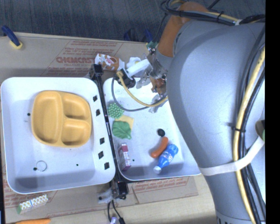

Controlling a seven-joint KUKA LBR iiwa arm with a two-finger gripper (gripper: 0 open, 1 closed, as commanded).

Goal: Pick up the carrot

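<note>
1. Tool (155,80) near the far edge of the right bin (140,169), partly behind cables; how far open, cannot tell.
2. Nothing seen held in it.
3. Carrot (158,148) lying in the right bin, near its front right, well apart from the tool.
4. Touching the carrot: a blue bottle (166,157), just beside it.
5. In the left bin (14,125): a yellow tray (61,118).
6. Both bins resting on the desk (60,50).
</note>
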